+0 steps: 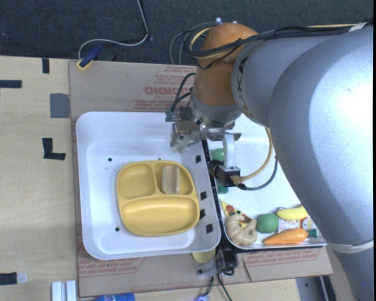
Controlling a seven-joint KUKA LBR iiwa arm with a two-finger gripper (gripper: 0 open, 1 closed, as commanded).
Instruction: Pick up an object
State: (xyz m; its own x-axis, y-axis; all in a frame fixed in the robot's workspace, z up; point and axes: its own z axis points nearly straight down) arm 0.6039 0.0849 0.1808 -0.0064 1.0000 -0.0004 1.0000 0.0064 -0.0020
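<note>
**A:** Looks like the approach step. The claw (189,135) hangs over the wall between the bins. Can't tell if it's gripping anything.

**B:** The toy food pile (269,226) sits down-right of it in the right bin (257,162). The yellow tray (156,197), below-left in the left bin (91,168), holds a tan piece (170,179). It needs to line up over one, then descend.

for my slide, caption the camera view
Grey arm over two white bins; yellow tray left, toy food right.
</note>
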